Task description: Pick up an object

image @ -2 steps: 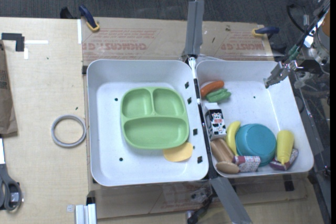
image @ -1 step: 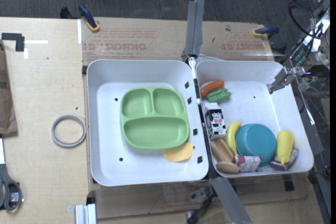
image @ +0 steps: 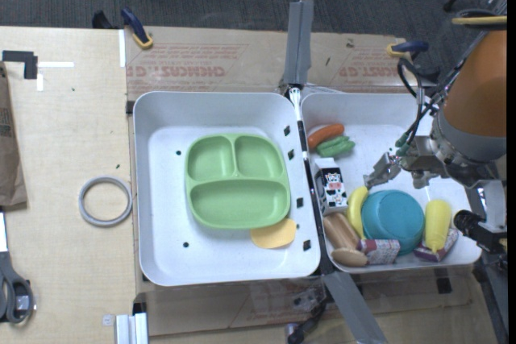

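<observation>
Blue bowl (image: 393, 216) sits just below our claw (image: 385, 171), poised above it; whether its grip is open, we cannot tell.

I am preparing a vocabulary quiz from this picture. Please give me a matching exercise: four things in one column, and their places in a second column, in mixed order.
Things:
1. green plate
2. blue bowl
3. grey ring
4. carrot

Places:
A. on the bench, left of both bins
B. in the left bin
C. far end of the right bin
D. near end of the right bin, between two yellow things

Pairs: 1-B, 2-D, 3-A, 4-C
</observation>
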You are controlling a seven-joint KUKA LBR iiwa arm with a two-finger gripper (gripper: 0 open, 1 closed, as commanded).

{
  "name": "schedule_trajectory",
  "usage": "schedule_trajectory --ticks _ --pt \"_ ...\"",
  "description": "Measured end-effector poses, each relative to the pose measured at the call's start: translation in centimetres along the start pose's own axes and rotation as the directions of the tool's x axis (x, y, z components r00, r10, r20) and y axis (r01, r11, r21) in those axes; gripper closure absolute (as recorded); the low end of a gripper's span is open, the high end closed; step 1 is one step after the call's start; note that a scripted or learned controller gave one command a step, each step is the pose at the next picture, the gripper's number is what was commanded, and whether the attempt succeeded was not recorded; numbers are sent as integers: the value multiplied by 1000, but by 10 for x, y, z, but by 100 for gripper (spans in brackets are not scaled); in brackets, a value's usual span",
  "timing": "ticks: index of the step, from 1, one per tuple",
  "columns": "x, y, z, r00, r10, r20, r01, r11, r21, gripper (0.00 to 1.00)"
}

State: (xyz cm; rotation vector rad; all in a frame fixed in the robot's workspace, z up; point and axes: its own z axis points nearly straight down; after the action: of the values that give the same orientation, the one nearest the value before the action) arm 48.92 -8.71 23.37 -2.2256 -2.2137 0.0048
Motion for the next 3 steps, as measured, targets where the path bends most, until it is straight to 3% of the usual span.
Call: schedule_trajectory --ticks 1,2,3 --pt "-15 -3 115 997 -81 8 81 996 -26 0" --pt "-23 30 122 998 -68 12 69 997 -43 0" --pt "-25 36 108 998 -64 19 65 996 -61 100"
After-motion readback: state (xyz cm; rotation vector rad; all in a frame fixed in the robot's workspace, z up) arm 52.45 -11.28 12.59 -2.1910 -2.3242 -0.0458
